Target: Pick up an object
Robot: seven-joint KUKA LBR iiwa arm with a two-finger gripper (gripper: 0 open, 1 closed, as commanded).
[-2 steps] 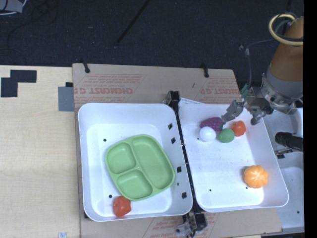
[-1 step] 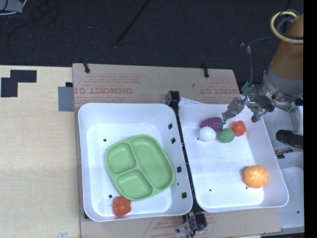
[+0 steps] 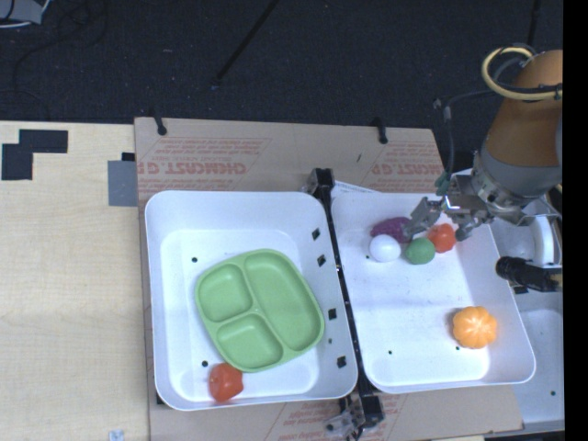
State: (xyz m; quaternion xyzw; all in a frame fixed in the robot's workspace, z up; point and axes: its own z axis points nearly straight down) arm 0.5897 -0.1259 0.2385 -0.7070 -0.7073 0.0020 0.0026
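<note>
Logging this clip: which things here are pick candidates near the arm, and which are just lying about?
In play, clustered beside the gripper in the right bin:
purple object
white ball
green ball
small red object

Lying about:
orange fruit, same bin
green divided plate, left bin
red object by the plate

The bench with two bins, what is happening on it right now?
A grey arm reaches in from the right, its claw low over a cluster in the right bin: a purple item, a white ball, a green ball and a red item. An orange fruit lies apart. The left bin holds a green tray and a red fruit.
</note>
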